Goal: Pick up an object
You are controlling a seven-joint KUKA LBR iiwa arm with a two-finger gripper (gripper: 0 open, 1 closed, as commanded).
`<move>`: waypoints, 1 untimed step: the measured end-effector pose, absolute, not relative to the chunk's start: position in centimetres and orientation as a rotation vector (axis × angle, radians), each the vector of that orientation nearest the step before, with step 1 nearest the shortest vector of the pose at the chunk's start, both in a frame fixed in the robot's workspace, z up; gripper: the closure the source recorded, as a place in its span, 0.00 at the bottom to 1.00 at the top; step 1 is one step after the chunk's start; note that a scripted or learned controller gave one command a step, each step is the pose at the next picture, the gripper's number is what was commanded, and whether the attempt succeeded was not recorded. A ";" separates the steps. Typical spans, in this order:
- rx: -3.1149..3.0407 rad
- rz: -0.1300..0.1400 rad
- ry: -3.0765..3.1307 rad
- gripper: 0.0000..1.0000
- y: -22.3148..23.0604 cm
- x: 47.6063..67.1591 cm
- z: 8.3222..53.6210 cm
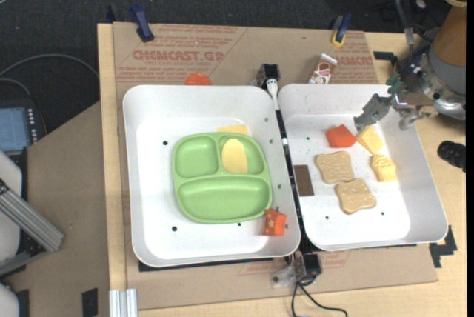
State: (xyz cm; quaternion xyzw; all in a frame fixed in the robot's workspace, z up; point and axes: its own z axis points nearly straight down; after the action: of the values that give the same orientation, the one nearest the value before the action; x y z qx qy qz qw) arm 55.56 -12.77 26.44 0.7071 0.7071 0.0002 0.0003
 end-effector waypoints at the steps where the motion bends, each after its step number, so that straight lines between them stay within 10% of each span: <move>1: 2.222 -0.005 2.228 0.00 -13.1 61.4 16.5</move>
State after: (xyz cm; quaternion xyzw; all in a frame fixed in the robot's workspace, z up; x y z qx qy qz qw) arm 61.41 -13.06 16.52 0.7063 0.7079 -0.0015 -0.0026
